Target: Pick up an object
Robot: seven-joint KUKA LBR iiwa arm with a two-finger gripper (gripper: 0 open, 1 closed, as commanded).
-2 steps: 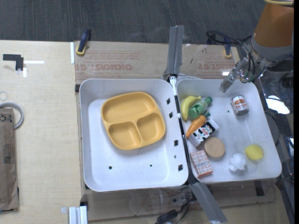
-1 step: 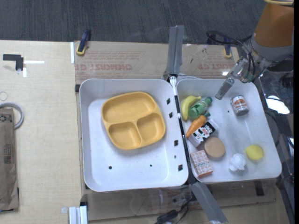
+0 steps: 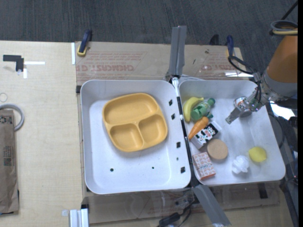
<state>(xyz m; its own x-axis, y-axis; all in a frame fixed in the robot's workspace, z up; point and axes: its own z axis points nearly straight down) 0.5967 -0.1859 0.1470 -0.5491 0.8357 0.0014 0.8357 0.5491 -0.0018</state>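
Note:
My gripper (image 3: 233, 117) hangs over the upper middle of the right bin (image 3: 277, 174), with nothing seen between its fingers. To its left lie a yellow banana (image 3: 190, 107), a green bottle (image 3: 202, 109), an orange carrot (image 3: 198, 127) and a black-and-white carton (image 3: 207, 136). Lower down are a round tan disc (image 3: 218, 150), a small red-and-white box (image 3: 204, 166), a white crumpled object (image 3: 240, 164) and a yellow ball (image 3: 257, 154).
The left bin (image 3: 94, 174) holds a yellow three-compartment plate (image 3: 135, 122). A grey divider bar (image 3: 178, 51) runs between the bins at the back. Cardboard (image 3: 123, 63) lies behind the bins. A brown bag (image 3: 7, 160) sits at the far left.

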